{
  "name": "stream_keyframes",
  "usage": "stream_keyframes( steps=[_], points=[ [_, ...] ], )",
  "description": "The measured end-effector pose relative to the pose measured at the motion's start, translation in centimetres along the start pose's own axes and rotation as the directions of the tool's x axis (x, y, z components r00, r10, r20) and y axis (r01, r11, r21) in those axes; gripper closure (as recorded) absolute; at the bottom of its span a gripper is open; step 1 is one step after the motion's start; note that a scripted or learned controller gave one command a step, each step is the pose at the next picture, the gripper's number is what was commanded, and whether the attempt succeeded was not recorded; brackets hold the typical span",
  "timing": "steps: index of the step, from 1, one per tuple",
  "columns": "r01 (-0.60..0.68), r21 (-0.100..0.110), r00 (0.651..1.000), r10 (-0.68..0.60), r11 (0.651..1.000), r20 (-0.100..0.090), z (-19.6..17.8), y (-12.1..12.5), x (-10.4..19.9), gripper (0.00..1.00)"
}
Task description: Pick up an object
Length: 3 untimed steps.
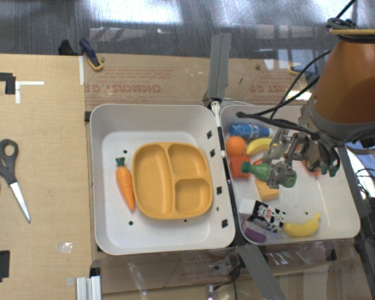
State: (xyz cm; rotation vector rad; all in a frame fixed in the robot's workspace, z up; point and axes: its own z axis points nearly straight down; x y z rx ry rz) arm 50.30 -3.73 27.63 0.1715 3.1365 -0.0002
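My claw [280, 167] hangs over the green plastic toy bottle [270, 170]; can't tell its state. Bottle looks light, stiff, slick, so I'd pinch mid-body.

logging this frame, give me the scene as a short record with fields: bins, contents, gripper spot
left bin: yellow divided plate, carrot beside it on the plate's left
right bin: orange, two bananas, blue item, green bottle, cow-print box
gripper: low in right bin, at the green bottle
bench left: scissors
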Motion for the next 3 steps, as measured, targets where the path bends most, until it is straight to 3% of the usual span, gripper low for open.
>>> stream_keyframes(
  steps=[1, 2, 3],
  points=[
    [0.055, 0.0, 0.998, -0.055, 0.998, 0.002, -0.8, 4.0, -5.2, 1.0],
    [0.027, 0.0, 1.0, -0.027, 1.0, 0.0, -0.2, 1.6, 0.6, 1.0],
    [0.087, 0.0, 0.996, -0.087, 0.996, 0.002, -2.2, 5.4, -4.7, 1.0]
  ],
)
